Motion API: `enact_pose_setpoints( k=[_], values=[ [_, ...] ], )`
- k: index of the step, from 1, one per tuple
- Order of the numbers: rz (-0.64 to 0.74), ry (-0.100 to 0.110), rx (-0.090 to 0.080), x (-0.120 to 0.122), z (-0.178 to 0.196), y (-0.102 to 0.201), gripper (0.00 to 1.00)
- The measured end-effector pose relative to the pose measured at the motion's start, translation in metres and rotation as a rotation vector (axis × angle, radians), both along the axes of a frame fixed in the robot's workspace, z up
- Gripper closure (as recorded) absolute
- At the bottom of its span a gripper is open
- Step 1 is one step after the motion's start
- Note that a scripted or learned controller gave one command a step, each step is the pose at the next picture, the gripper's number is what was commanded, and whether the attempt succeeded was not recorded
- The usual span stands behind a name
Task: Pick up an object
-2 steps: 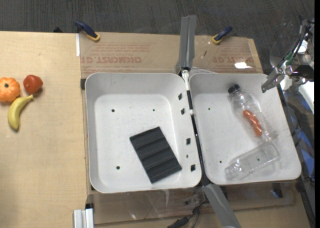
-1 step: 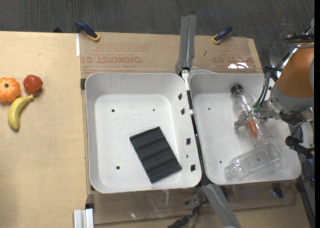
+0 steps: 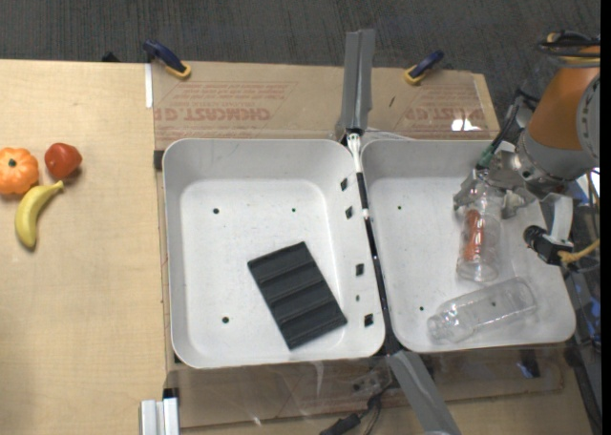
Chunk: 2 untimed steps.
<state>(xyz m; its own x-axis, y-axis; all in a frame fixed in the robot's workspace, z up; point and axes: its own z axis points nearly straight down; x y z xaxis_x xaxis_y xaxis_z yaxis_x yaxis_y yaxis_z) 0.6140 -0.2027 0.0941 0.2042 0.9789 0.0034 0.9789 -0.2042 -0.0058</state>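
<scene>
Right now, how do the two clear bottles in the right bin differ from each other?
The bottle with orange inside lies lengthwise toward the bin's far side, just under the pincer; the plain clear bottle lies crosswise near the front wall. The first shows an orange-red filling; the second looks see-through all the way. The first looks slimmer, the second wider. Both are clear, on their sides, in the right bin.

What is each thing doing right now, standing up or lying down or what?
Black ridged block: lying flat in the left bin, turned at a slant.
Clear bottle: lying on its side in the right bin.
Bottle with orange inside: right below the gripper; held or not, unclear.
Banana, tomato, orange fruit: resting on the bench, outside the bins.
</scene>
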Motion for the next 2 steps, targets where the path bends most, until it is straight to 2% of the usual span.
enact_pose_setpoints(
  k=[1, 2],
  values=[
    [0.003, 0.002, -0.001, 0.0, 0.01, 0.0, 1.0],
    [0.136, -0.006, -0.005, 0.029, 0.082, 0.055, 1.0]
  ],
)
